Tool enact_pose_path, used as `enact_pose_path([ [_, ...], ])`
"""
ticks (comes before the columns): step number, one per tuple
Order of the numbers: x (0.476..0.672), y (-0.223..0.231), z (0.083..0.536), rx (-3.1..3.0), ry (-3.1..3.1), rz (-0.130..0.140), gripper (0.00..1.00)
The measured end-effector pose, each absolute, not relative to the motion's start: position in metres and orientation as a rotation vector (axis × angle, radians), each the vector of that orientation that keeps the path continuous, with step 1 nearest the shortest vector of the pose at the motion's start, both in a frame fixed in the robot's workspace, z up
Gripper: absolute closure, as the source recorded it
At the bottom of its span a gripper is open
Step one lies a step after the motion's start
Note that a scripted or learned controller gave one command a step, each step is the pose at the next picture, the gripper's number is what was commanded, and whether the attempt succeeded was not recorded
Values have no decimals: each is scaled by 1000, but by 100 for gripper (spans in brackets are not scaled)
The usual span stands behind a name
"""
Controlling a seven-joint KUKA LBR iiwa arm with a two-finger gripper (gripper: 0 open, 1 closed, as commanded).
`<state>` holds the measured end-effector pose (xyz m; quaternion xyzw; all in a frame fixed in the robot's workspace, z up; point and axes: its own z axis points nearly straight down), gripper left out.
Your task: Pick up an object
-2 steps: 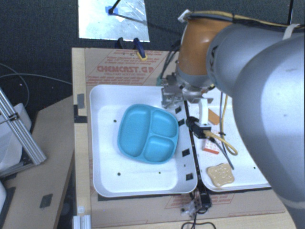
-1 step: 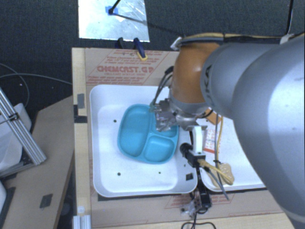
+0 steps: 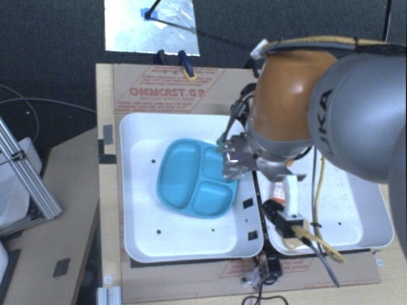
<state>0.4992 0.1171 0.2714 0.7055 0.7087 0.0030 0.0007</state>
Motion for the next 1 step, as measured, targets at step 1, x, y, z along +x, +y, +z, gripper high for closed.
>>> enact_pose_path([
  [1, 502, 117, 277, 2212, 2228, 6, 100],
])
